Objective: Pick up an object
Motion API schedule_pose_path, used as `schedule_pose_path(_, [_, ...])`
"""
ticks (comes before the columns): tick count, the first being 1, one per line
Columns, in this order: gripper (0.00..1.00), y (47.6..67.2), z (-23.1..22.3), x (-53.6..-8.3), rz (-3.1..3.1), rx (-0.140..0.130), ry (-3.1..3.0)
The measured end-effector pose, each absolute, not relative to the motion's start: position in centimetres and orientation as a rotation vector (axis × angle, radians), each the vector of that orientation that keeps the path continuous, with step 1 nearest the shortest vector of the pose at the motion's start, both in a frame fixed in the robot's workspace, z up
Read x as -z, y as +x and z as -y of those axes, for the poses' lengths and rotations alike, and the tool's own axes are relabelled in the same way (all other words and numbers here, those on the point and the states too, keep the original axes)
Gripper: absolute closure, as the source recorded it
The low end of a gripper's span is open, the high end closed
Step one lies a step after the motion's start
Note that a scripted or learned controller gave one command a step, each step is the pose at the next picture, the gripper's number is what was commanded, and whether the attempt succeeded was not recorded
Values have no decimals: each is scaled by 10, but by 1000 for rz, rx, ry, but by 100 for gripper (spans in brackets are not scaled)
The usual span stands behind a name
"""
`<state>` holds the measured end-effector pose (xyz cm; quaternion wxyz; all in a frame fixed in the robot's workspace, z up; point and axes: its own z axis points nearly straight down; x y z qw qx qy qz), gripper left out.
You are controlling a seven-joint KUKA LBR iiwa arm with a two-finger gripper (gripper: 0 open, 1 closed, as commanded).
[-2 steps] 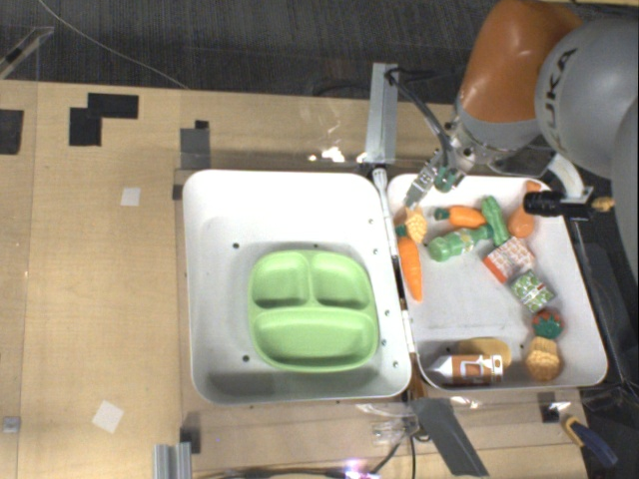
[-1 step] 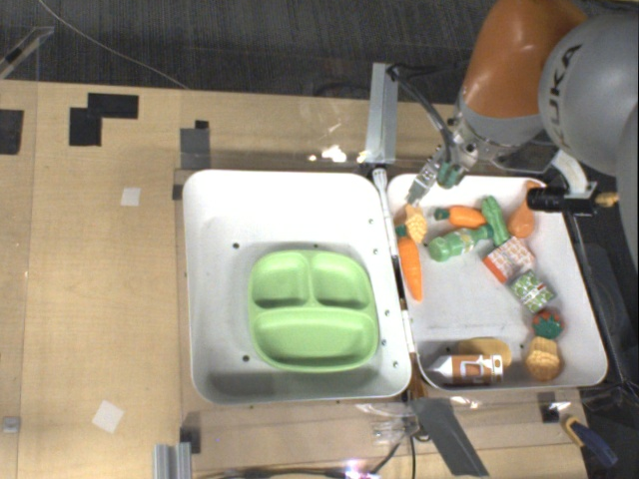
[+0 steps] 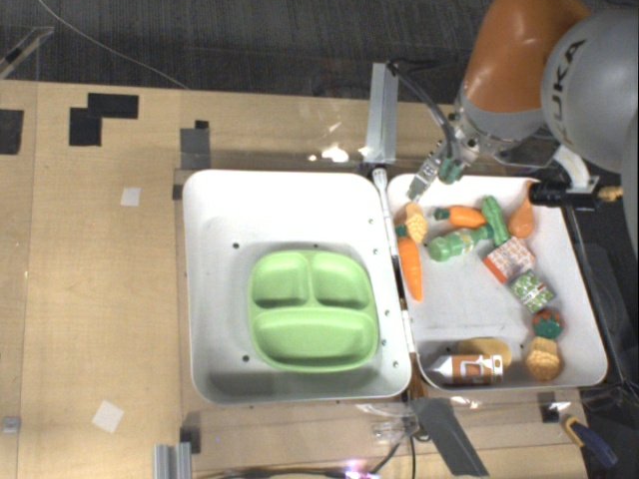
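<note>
Fixed overhead camera, slanting down on both bins (image 3: 200, 267).

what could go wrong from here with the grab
The gripper hovers at the right bin's far rim, so a straight descent may hit the wall. The corn cob, small carrot and green bottle lie crowded, so it may nudge neighbours or catch two. The long carrot against the divider leaves little finger room.

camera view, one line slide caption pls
KUKA arm's gripper above right bin of toy food; green divided plate in left bin.
</note>
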<state>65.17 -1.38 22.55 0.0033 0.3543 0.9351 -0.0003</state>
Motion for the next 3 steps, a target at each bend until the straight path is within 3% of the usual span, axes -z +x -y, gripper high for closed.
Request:
schedule_pose_path(1, [100,654,13,-233,-2935,3,1098])
schedule_pose_path(2, [100,642,63,-241,-2996,1,935])
schedule_pose_path(3, [100,631,31,-253,-2908,-1,1187])
